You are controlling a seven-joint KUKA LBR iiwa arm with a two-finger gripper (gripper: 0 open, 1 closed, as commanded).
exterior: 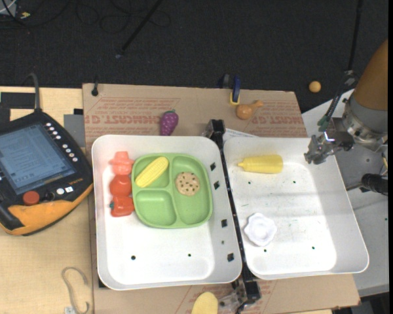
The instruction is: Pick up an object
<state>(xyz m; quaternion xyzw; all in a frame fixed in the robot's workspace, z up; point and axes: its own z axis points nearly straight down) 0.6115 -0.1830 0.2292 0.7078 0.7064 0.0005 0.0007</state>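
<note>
A yellow squeeze bottle [261,165] lies on its side at the back of the right bin [327,241]. A white flower-shaped piece [259,230] rests near that bin's front left. In the left bin [157,267] a green divided plate [170,208] carries a yellow corn cob [150,171] and a cookie [187,184]; red and pink toys [120,185] lie beside it. My gripper [316,153] hovers over the right bin's back right edge, to the right of the yellow bottle and apart from it.
A purple grape toy [169,122] and an orange pear-like toy [246,109] lie on the cardboard behind the bins. A teach pendant [33,169] sits at left. A yellow object [205,303] lies in front of the bins. A small orange ball [314,86] sits far back right.
</note>
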